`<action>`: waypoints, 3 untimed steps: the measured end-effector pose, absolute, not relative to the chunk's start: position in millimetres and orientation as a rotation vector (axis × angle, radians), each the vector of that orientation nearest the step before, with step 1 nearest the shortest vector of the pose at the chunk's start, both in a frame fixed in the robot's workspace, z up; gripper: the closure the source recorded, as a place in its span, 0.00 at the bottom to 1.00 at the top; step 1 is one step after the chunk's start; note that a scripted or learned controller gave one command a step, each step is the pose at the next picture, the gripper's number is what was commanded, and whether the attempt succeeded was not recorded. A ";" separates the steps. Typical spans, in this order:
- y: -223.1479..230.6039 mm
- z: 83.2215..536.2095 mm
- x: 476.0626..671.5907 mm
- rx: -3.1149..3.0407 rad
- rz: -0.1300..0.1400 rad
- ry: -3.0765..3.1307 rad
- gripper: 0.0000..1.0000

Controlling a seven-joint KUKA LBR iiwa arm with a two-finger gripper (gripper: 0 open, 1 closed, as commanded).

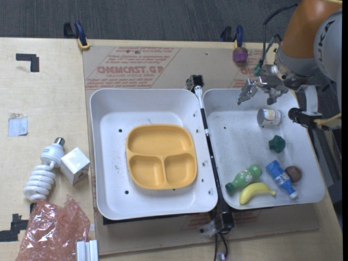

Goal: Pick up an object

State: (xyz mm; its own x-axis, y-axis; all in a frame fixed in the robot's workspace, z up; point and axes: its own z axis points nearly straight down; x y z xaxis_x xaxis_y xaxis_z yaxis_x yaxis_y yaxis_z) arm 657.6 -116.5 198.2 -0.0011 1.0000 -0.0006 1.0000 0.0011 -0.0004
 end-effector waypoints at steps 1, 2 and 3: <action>-131.0 106.3 650.8 2.217 0.003 2.221 0.00; -111.5 92.4 585.6 2.224 -0.001 2.219 0.00; -126.8 92.4 512.9 2.223 0.000 2.219 0.00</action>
